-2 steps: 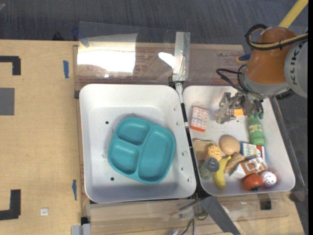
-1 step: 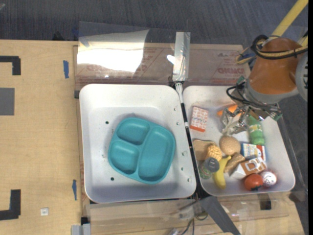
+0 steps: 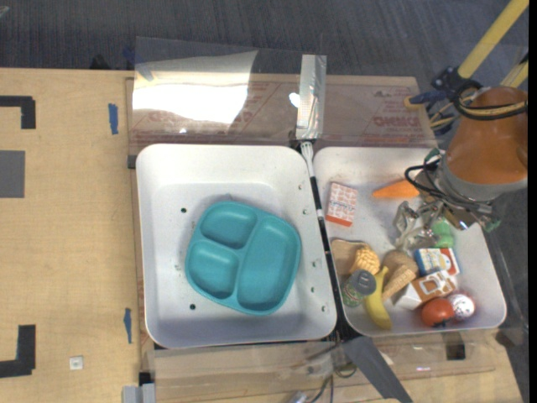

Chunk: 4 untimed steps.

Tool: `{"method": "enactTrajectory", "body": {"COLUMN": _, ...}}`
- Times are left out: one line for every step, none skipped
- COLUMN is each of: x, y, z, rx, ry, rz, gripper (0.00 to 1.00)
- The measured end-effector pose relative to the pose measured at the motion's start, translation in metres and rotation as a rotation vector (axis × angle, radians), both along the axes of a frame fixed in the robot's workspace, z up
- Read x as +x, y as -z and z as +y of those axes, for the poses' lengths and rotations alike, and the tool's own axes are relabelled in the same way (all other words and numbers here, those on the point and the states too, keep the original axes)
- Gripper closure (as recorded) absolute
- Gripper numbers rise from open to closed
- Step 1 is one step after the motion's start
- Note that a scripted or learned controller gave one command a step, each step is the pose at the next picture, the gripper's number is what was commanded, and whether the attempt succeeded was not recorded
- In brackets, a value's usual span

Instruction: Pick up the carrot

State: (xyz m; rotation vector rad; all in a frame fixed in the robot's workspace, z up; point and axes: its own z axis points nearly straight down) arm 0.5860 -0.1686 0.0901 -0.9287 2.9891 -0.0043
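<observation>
The orange carrot [image 3: 394, 190] lies in the right bin [image 3: 369, 162] near its back, pointing left. My gripper [image 3: 417, 222] hangs just in front of it and slightly right, below the orange wrist band [image 3: 491, 137]. Its metal fingers reach down toward the bin floor beside the toy pile, a short way from the carrot and not touching it.
The left bin [image 3: 168, 175] holds a teal divided plate [image 3: 243, 256]. In the right bin lie a red-and-white box [image 3: 341, 203], a corn cob [image 3: 365, 260], a banana [image 3: 377, 302], small cartons [image 3: 436, 274], a tomato [image 3: 435, 311] and a white ball [image 3: 462, 307].
</observation>
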Motion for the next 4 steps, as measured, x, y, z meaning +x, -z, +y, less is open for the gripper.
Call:
{"method": "enactTrajectory", "body": {"x": 0.000, "y": 0.001, "z": 0.001, "rx": 0.001, "ry": -0.001, "rz": 0.000, "gripper": 0.00}}
{"method": "enactTrajectory", "body": {"x": 0.054, "y": 0.002, "z": -0.007, "rx": -0.003, "ry": -0.412, "rz": 0.000, "gripper": 0.00}}
{"method": "enactTrajectory", "body": {"x": 0.084, "y": 0.002, "z": -0.014, "rx": 0.000, "ry": -0.666, "rz": -0.003, "gripper": 0.00}}
{"method": "enactTrajectory", "body": {"x": 0.082, "y": 0.003, "z": -0.019, "rx": 0.000, "ry": -0.425, "rz": 0.004, "gripper": 0.00}}
